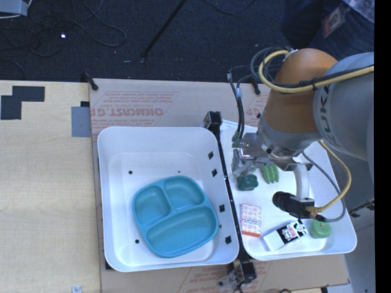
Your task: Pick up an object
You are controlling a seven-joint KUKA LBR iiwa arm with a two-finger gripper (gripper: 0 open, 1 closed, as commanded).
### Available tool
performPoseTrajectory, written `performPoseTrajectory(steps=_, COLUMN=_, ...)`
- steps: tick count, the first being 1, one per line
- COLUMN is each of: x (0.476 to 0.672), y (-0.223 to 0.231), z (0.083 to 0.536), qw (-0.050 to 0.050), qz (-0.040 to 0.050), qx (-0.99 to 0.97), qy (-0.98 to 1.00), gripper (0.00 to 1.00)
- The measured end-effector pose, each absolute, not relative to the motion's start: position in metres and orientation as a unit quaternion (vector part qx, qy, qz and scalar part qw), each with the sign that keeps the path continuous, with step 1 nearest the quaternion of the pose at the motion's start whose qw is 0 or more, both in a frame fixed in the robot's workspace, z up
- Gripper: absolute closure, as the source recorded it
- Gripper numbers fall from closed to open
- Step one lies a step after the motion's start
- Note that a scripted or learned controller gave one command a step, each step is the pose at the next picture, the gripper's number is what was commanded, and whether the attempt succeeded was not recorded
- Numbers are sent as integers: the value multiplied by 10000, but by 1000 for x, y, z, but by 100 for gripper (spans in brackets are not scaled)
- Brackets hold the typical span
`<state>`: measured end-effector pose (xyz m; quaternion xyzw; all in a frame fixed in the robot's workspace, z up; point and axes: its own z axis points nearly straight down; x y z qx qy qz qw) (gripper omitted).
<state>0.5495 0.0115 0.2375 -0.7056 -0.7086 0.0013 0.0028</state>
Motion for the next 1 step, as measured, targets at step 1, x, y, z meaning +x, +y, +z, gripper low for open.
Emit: performPoseTrajectory(steps=1, x=559, y=63, z=245, qw=14, qz=4, qx=-7054, qy=-7088, gripper=100)
